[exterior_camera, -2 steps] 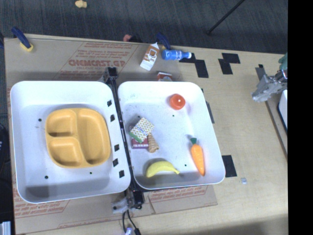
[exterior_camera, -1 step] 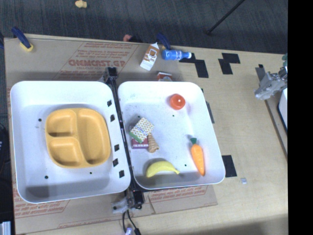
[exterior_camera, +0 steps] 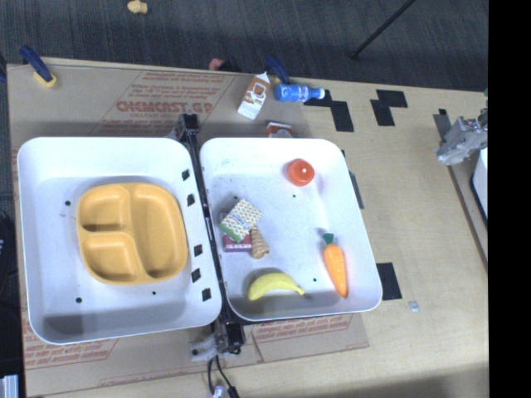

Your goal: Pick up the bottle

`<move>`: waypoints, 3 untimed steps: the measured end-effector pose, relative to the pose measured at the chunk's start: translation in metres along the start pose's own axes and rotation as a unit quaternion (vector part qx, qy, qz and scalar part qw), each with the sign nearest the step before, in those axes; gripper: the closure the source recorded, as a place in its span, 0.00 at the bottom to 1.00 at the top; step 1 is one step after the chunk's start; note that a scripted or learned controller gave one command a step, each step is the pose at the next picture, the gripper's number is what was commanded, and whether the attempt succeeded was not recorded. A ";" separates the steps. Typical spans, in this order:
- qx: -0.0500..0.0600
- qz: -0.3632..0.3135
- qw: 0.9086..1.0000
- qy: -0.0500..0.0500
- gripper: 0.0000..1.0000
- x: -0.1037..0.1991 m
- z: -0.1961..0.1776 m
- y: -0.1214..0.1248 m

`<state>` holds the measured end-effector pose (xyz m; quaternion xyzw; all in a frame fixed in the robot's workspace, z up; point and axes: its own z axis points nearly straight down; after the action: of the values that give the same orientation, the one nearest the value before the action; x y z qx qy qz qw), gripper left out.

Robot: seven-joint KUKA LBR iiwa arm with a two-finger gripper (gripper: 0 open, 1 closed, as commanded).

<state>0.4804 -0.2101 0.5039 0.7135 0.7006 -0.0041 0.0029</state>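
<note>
The blue bottle [exterior_camera: 297, 94] lies on its side on the tabletop [exterior_camera: 415, 189], outside both bins, just past the right bin [exterior_camera: 353, 222] at about its twelve o'clock. Its long axis runs roughly three to nine o'clock, cap end pointing toward three. Just beside it at nine o'clock lies a small carton [exterior_camera: 254, 96]. A grey metal part at the right edge, perhaps the gripper [exterior_camera: 461, 138], sits at about four o'clock from the bottle, well apart; whether it is open or closed I cannot tell. Any reach would likely travel toward ten o'clock.
</note>
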 end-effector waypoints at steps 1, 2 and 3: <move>0.000 -0.003 1.000 -0.001 1.00 0.000 -0.011 0.001; -0.001 -0.006 1.000 -0.001 1.00 0.000 -0.022 0.001; -0.001 -0.008 1.000 -0.002 1.00 0.000 -0.032 0.002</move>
<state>0.4822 -0.2095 0.5363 0.7078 0.7063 -0.0049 0.0052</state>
